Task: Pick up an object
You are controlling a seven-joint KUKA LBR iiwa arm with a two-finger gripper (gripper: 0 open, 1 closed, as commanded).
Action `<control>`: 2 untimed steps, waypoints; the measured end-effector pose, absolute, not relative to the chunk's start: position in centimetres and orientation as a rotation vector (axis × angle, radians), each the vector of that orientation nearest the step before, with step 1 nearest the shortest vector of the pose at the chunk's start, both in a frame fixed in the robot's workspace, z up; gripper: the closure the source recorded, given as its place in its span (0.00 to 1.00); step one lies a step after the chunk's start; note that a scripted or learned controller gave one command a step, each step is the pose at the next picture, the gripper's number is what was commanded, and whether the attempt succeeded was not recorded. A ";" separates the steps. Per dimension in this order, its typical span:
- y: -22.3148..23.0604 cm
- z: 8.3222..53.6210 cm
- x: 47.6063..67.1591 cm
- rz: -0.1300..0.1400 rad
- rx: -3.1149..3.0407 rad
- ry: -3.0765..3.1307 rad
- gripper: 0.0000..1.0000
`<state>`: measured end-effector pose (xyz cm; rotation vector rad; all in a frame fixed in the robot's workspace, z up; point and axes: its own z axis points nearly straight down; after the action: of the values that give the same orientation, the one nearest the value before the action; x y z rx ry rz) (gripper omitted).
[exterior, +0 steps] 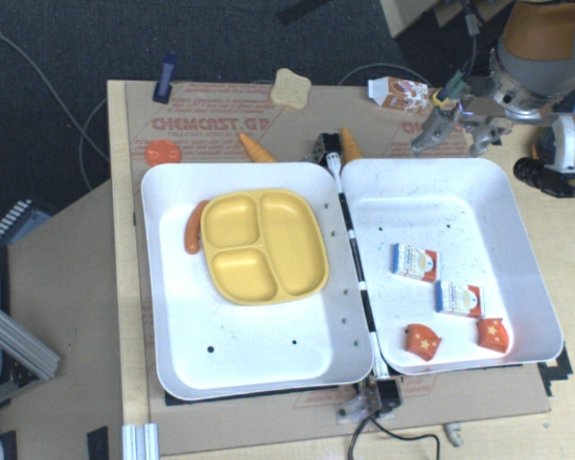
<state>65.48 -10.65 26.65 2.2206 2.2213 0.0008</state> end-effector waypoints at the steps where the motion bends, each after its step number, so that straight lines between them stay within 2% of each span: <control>1: -12.8 17.9 62.6 -0.003 2.224 2.222 0.00; 2: -14.6 8.8 59.1 0.005 2.218 2.215 0.00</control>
<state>59.05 -14.64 8.83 2.2179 2.2145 0.0052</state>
